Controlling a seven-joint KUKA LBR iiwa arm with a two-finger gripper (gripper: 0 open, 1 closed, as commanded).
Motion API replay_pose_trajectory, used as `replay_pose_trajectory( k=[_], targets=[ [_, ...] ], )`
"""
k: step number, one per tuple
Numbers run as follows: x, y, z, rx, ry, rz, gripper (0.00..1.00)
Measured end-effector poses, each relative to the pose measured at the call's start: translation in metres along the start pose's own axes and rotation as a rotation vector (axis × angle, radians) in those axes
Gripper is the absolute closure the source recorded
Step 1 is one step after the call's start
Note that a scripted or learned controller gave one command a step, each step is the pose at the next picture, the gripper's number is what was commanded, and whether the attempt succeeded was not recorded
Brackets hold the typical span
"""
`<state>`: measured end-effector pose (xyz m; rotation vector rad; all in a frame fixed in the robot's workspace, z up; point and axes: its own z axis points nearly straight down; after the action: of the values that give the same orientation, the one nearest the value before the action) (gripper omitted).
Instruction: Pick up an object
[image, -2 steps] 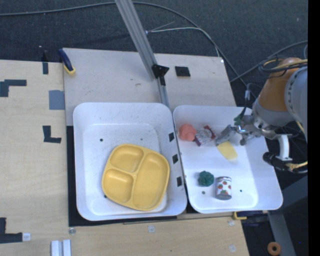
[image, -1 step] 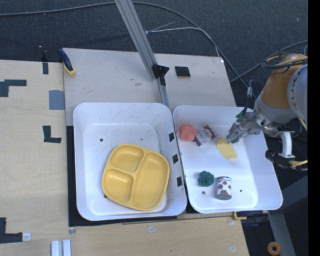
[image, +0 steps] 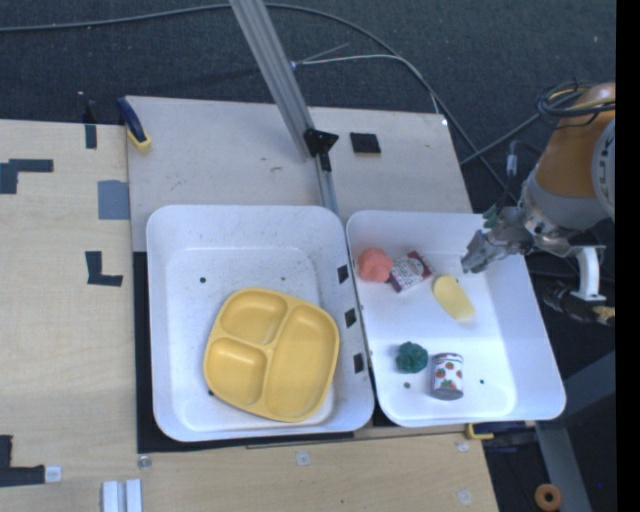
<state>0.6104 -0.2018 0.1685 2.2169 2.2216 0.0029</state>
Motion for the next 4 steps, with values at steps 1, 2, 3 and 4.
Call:
replay_pose_trajectory(
  k=[1,2,3,4],
  targets=[
    [-0.002,-0.008,-0.051,-0.001,-0.001,0.001,1.00],
    [0.000,-0.008,-0.094,-0.001,-0.001,0.000,1.00],
    [0.047,-0.003,-0.081,0.005,0.002,-0.003,1.00],
    [0.109,0.009,-0.082,0.003,0.003,-0.005,1.00]
  ],
)
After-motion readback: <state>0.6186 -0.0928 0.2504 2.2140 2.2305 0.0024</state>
